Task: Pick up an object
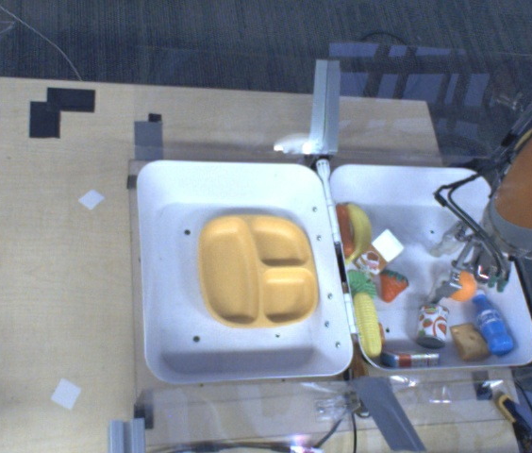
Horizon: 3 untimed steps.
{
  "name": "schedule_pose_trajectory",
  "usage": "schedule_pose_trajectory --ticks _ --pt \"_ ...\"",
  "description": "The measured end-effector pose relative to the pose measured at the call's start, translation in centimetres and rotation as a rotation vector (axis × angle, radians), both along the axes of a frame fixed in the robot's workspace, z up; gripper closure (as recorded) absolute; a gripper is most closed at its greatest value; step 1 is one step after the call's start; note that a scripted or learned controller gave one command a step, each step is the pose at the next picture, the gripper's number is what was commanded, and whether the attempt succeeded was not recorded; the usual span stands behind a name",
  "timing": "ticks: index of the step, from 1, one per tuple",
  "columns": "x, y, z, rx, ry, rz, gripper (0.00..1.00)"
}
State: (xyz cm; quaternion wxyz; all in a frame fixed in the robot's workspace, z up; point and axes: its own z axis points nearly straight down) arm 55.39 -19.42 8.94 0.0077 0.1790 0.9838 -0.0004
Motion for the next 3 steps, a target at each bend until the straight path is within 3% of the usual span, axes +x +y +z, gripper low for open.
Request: schedule_pose_trajectory --ticks 1,2,3 --pt "4.3 2.9 -0.1 0.007 0.001 -0.323 0.0" --pt "1.1 -1.3 0.0 0.0 0.003 -0.055 0.0" --pt "-3.5 5.5 0.1 0.004 -0.002 -0.084 0.0"
